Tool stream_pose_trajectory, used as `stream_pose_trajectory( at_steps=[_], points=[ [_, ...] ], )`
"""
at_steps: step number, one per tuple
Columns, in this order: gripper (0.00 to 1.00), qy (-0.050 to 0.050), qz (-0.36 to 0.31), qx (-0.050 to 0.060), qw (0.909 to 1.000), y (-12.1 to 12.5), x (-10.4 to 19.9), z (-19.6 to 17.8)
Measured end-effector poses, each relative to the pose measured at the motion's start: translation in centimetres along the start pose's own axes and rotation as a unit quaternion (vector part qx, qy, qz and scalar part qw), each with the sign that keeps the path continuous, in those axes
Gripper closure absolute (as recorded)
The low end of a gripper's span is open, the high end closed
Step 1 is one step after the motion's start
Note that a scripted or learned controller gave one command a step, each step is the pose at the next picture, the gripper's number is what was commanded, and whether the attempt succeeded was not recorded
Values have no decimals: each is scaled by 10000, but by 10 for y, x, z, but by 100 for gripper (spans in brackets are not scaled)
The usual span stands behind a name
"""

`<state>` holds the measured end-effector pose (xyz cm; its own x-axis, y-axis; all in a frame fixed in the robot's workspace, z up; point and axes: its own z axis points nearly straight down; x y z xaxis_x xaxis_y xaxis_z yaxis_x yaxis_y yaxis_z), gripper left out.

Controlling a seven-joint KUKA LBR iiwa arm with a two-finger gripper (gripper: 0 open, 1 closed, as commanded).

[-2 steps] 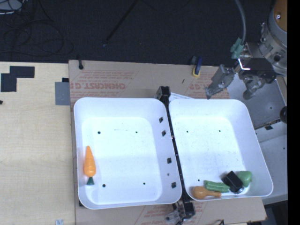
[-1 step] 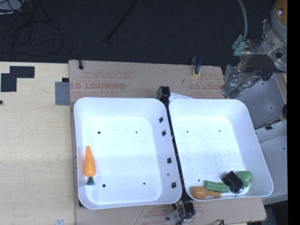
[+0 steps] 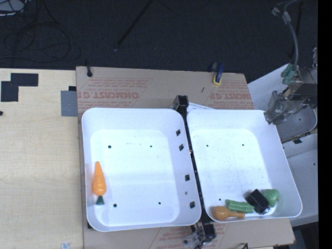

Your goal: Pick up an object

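An orange toy carrot [image 3: 98, 182] with a green top lies at the left wall of the left bin [image 3: 129, 119]. In the near right corner of the right bin [image 3: 233, 119] several small things lie together: an orange pear-shaped piece [image 3: 226, 213], a long green piece [image 3: 239, 206], a black block [image 3: 258, 201] and a rounded green piece [image 3: 271, 195]. My gripper [image 3: 274, 113] hangs at the right, just outside the right bin's far right corner, well above and away from these things. Nothing shows in its grasp.
A black divider with clips [image 3: 188, 165] runs between the two bins. The bins rest on a cardboard sheet [image 3: 155, 90] over a light wooden bench [image 3: 36, 154]. A blue-and-yellow clamp [image 3: 218, 74] sits at the cardboard's far edge. Cables hang at top right.
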<state>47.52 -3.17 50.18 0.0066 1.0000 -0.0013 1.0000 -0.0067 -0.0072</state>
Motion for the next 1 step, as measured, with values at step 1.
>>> stream_pose_trajectory(
  at_steps=[1],
  points=[
    [100, 12, -88, -37, 10000, 0, 92, -37]
  ],
)
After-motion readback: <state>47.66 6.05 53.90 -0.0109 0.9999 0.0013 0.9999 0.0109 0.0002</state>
